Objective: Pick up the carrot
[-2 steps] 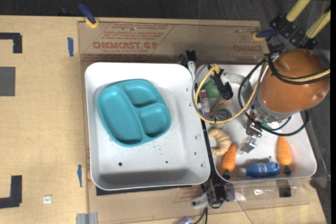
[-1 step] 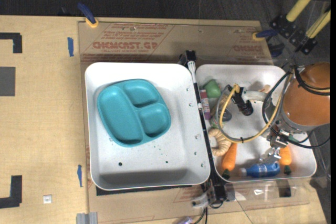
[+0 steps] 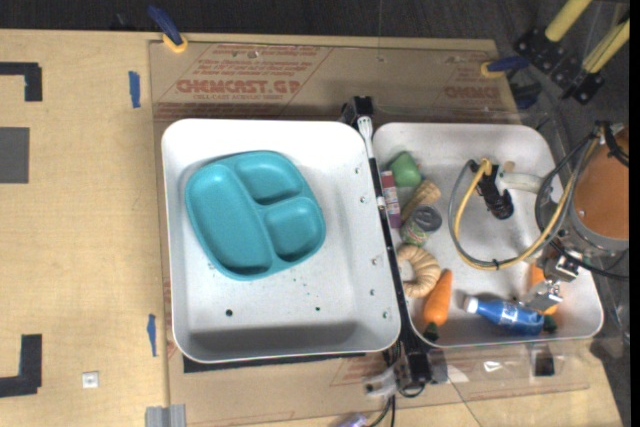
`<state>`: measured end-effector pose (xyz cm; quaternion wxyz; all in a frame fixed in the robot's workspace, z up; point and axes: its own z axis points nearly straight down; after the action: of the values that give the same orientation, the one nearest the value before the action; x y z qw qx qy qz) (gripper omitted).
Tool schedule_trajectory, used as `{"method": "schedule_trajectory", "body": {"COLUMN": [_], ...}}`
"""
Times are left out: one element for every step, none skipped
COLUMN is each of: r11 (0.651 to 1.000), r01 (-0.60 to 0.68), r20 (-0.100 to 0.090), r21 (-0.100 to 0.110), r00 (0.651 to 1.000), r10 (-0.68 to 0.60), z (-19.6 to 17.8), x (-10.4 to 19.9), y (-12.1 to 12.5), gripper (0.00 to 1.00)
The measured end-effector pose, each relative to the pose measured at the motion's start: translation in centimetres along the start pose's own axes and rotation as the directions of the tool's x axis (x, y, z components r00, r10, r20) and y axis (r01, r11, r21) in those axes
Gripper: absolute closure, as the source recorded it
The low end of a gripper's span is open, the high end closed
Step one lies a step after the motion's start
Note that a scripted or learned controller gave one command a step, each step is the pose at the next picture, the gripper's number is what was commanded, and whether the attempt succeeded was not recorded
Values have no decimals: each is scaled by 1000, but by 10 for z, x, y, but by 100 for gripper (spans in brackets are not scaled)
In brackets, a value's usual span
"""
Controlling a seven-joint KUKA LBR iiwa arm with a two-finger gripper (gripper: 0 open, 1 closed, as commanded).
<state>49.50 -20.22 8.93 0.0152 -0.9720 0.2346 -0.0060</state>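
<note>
Carrot, small orange tapered toy, lies at right white bin's near-left corner beside beige ring; gripper, state untellable, should descend centred, straddling its narrow width, clear of bin wall.

Camera: one, fixed above the desk, looking down at a slant.
Framing: left bin at centre, right bin at right, floor along the top.
Distance: moderate; both bins fit whole.
Arm: enters at the right edge.
</note>
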Motion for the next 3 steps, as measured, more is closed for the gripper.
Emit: {"method": "schedule_trajectory", "body": {"r11": [999,999,999], "r01": [-41,-44,-45], "r20": [1,-4,-3], "r21": [3,1,1], "r00": [999,999,999], "r10": [41,44,45], "z": [0,-11,-11], "x": [2,5,4], "y": [-1,-1,-1], "gripper": [0,100,0]}}
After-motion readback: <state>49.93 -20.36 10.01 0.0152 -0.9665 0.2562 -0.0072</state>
